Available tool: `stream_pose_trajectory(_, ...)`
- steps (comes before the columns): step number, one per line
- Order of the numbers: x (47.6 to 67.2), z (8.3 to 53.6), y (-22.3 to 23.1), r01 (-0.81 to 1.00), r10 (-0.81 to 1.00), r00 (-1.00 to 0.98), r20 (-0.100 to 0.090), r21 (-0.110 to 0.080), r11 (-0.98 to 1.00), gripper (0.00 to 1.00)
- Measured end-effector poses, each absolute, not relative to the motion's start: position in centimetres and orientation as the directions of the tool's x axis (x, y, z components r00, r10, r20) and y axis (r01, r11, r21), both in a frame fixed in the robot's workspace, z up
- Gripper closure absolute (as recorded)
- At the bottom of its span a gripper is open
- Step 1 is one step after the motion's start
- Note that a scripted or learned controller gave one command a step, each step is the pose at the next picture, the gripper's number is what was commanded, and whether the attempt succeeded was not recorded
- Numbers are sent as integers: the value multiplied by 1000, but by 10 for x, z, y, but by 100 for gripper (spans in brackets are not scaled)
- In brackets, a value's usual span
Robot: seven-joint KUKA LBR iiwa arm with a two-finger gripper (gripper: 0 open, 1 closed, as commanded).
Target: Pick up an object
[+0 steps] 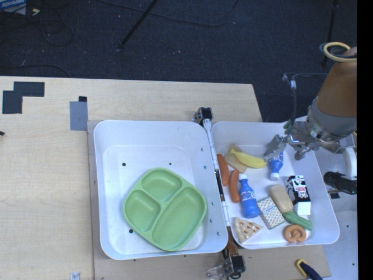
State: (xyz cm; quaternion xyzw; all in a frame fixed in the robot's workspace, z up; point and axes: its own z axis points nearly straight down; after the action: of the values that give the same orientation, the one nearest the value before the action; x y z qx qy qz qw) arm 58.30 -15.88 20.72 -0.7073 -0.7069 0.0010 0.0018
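Bench (46, 174) of pale wood carries two shallow white bins side by side. Left bin (111, 139) holds a green divided plate (165, 209), lying toward its near right corner. Right bin (326, 229) holds a heap of small toy foods. Over that bin's far right corner hangs the arm (337, 95), orange band above the grey wrist, and its gripper (284, 146) sits low above the far edge with its fingers spread and nothing between them.

Among the small things: a yellow banana (247, 159) near the far edge, left of the gripper; a blue bottle (247, 198) in the middle of the bin; two orange carrots (223, 169) along the left wall; a small blue-and-white bottle (275, 167) just below the gripper's fingers, apart from them as far as can be told. Toward the right wall lies a black-and-white carton (298, 188), a tan bread roll (281, 198) beside it, and a checkered block (270, 212). Along the near edge: a waffle wedge (246, 229), a green pepper (298, 219) and an orange pretzel (295, 234).
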Motion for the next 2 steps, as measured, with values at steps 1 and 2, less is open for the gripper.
stream_pose_trajectory(1,574,88,-203,1000,1000,1,1,-1,-1,0)
stream_pose_trajectory(2,507,89,-188,1000,1000,1,3,-1,-1,0)
